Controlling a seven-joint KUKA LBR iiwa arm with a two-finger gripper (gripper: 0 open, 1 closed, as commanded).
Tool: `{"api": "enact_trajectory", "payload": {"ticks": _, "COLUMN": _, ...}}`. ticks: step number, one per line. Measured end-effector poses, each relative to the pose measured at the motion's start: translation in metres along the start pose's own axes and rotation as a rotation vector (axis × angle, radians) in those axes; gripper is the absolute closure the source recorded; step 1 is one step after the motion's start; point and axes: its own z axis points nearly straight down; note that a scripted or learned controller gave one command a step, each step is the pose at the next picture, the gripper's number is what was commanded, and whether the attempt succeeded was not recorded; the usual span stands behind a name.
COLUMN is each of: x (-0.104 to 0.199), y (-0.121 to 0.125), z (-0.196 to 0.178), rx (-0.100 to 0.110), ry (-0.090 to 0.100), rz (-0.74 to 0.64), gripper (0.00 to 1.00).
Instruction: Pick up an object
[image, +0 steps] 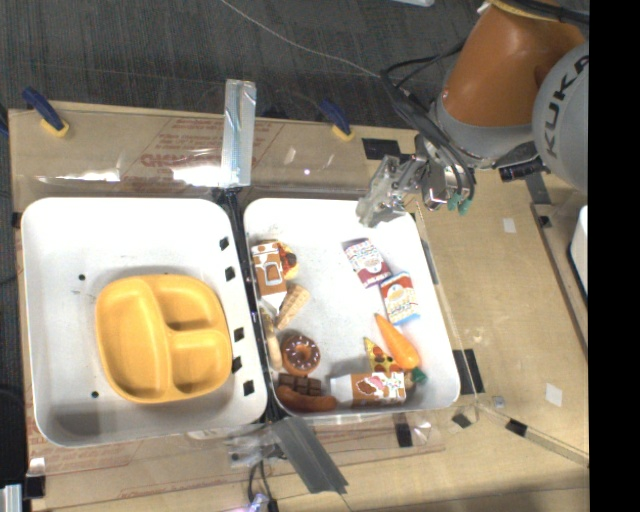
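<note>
Gripper (385, 200) hangs over my right bin's (330, 215) upper rim, its grip unreadable from here. Nearest lies a small carton (366, 260), likely light, stiff and slick; I'd pinch its narrow sides. Beyond: second carton (398, 298), carrot (397, 342), donut (299, 353).

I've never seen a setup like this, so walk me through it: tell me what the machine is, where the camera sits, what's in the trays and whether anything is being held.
One camera looks down at a slant on a bench. The grey and orange robot arm reaches in from the right; its gripper hovers over the right bin's far corner, with nothing visible between its fingers. The left bin holds a yellow divided tray. The right bin holds toy food: a carrot, a chocolate doughnut, small packets and more.
</note>
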Motion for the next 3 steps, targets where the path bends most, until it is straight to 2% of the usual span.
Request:
{"api": "enact_trajectory", "payload": {"ticks": 1, "x": -0.035, "y": -0.042, "z": -0.022, "rx": -0.001, "ry": 0.011, "rz": 0.005, "gripper": 1.0}}
{"api": "enact_trajectory", "payload": {"ticks": 2, "x": 0.037, "y": -0.026, "z": 0.158, "rx": -0.003, "ry": 0.027, "rz": 0.17, "gripper": 1.0}}
{"api": "enact_trajectory", "payload": {"ticks": 3, "x": -0.002, "y": -0.025, "z": 0.075, "rx": 0.0, "ry": 0.01, "rz": 0.334, "gripper": 1.0}}
